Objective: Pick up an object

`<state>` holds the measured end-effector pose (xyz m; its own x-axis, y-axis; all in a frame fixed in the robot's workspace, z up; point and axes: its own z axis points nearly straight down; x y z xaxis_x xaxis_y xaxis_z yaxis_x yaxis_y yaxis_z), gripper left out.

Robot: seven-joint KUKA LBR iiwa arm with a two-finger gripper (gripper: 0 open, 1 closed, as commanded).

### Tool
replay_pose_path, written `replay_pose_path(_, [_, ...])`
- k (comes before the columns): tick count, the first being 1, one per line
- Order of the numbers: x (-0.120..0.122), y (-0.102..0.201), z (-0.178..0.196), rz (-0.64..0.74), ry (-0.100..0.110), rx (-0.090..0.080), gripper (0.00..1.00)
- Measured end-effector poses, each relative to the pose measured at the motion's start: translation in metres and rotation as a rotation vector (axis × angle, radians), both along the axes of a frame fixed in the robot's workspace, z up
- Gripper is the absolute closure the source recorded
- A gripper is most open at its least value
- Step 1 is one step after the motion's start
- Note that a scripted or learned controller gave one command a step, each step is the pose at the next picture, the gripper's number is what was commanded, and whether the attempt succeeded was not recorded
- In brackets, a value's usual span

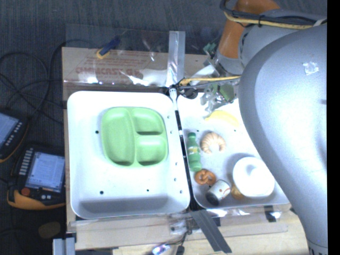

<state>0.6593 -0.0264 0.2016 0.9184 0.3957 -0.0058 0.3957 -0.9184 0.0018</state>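
Nothing is seen lifted yet: the hand (217,95) is lowered at upper right, grip state cannot be told; croissant (212,142) lies untouched.

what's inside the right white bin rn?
In the right white bin: green bottle, shell-shaped pastry, small glazed donut, white round bowl, small tipped cup, yellow item. The grey arm covers its right part.
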Motion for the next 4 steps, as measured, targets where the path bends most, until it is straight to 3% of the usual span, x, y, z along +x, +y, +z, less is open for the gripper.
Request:
replay_pose_path(1, [-0.026,0.028,-0.019,-0.150,0.001,0.004,1.00])
replay_pose_path(2, [-0.036,0.034,-0.020,-0.201,0.001,0.004,1.00])
replay_pose_path(3, [-0.060,0.059,-0.019,-0.173,0.001,0.003,1.00])
replay_pose_path(4, [-0.097,0.042,-0.019,0.087,0.002,0.001,1.00])
